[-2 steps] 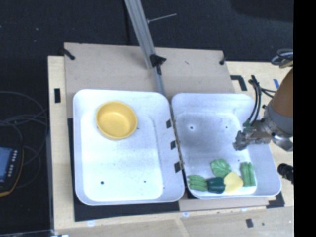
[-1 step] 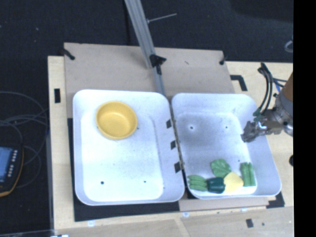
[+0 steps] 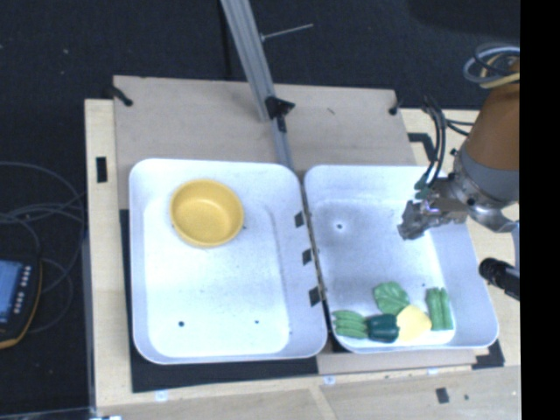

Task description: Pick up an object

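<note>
A grey metal post (image 3: 249, 46) is slanting down from the top of the view and ending at a black clamp near the seam between the two bins. Dark cables are trailing across the floor at the left, beside a handheld pendant (image 3: 16, 300) with a lit screen. The wooden bench (image 3: 219, 103) is carrying both bins side by side, their inner rims touching.

The left bin (image 3: 210, 322) is holding a single yellow bowl (image 3: 207, 213), round and smooth, sitting in its far left part. The right bin (image 3: 350, 199) is holding a cluster of small items along its near edge: a light green leafy piece (image 3: 390, 296), a green pod-shaped piece (image 3: 349, 323), a dark green block (image 3: 381, 327), a yellow rounded piece (image 3: 413, 323), and a green ridged piece (image 3: 439, 308) standing slightly apart to the right. These are lying close together, several touching.

The end effector (image 3: 416, 221) is hanging over the right bin's far right area, well apart from the cluster and with nothing visibly between its tips; whether it is released or clenched I cannot tell. The arm's orange band (image 3: 499, 129) is showing above the grey wrist, with black hoses looping beside it.

Both bins are looking like shallow white plastic with rounded corners and speckled floors.
</note>
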{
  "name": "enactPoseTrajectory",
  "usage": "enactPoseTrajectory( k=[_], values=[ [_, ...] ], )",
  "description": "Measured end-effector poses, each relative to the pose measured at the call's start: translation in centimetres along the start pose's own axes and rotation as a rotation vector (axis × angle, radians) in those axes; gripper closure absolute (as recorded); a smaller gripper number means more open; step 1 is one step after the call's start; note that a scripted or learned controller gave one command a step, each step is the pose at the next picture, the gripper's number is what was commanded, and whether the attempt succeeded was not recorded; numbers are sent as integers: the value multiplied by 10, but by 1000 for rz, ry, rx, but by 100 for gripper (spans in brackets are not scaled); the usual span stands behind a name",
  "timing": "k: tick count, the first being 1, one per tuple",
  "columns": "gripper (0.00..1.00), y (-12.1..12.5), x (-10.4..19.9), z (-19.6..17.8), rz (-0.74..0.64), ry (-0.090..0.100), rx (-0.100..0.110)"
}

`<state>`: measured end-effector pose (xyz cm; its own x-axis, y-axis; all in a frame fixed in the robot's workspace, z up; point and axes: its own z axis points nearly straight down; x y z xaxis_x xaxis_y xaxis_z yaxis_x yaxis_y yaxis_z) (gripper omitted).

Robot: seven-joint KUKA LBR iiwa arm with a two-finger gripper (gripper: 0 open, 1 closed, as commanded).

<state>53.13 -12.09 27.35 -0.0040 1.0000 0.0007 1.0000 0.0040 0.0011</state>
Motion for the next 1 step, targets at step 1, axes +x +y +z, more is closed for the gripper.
enactPoseTrajectory(
  k=[1],
  values=[
    [100,25,48,-5,0,0,0]
  ],
)
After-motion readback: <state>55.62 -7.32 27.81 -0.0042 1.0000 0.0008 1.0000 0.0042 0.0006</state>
